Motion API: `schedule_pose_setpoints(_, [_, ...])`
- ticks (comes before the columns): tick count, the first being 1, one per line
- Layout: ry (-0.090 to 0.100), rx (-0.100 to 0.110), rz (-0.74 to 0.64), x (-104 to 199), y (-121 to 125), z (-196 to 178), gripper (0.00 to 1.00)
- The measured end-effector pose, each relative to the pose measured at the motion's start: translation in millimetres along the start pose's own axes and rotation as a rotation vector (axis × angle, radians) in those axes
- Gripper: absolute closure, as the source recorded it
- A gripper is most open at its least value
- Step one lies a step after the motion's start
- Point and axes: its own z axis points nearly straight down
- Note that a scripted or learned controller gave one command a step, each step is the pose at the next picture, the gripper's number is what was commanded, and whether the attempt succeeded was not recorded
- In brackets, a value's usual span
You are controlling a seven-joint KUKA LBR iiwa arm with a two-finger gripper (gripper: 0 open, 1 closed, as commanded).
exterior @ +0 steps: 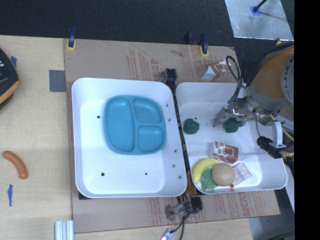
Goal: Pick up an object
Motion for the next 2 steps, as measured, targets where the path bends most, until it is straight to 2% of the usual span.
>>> schedule_pose_setpoints(1, [0.000, 0.002, -0.002, -1.2, -0.1, -10.4, 1.00])
schedule_pose_setpoints(2, [0.000, -0.001, -0.001, 107.4, -23.8, -100.5, 1.00])
